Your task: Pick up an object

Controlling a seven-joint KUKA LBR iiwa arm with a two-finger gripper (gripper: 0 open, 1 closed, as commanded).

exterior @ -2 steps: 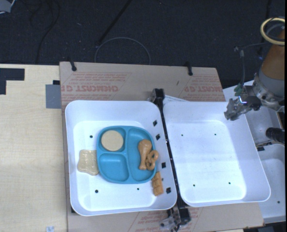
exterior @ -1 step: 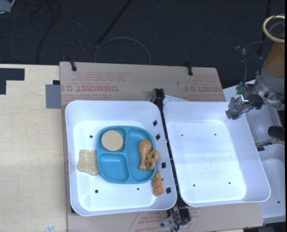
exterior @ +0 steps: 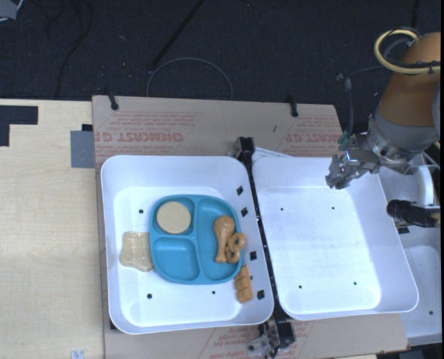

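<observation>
Camera view: my gripper hovers over the right bin's far edge; I cannot tell its state. All pickable objects lie well apart, leftward in the left bin: blue tray, tan dog-shaped toy, its long axis running near-to-far.

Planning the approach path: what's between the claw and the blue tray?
In the camera view, bare white floor of the right bin, then the black divider between the bins, separate the claw from the blue tray.
</observation>
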